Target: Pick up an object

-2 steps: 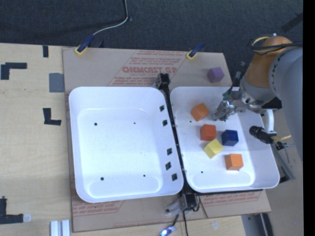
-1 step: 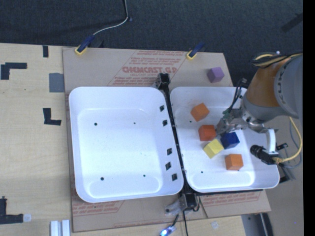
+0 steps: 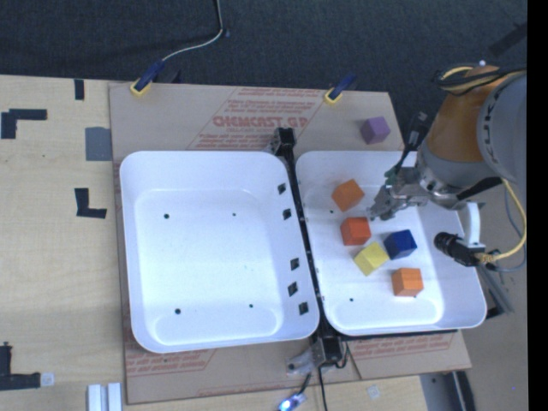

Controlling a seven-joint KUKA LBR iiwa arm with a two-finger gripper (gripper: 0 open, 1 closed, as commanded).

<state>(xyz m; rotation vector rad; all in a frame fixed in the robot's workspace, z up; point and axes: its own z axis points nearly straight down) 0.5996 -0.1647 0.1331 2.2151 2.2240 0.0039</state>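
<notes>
- Nearest: orange cube (image 3: 408, 281), yellow cube (image 3: 370, 258) and blue cube (image 3: 400, 243) lie loose in the right bin (image 3: 462, 315), all candidates.
- Middle: my end effector (image 3: 382, 210) hangs just above the red-orange cube (image 3: 355, 229), presumably the target; its state I cannot tell.
- Farther: a second orange cube (image 3: 347, 193).
- Farthest: purple cube (image 3: 374, 129) on the table, outside the bins.

Two white bins stand side by side, the left bin (image 3: 205, 247) and the right bin (image 3: 454, 311); six blocks in all; three orange blocks, at 11 o'clock (image 3: 348, 194), at centre (image 3: 355, 230) and at 5 o'clock (image 3: 408, 282) in the right bin; one yellow block (image 3: 371, 259); one blue block (image 3: 400, 244); one purple block (image 3: 374, 129) on the counter (image 3: 51, 229); two blue-and-yellow clamps (image 3: 147, 76) (image 3: 341, 86).
</notes>
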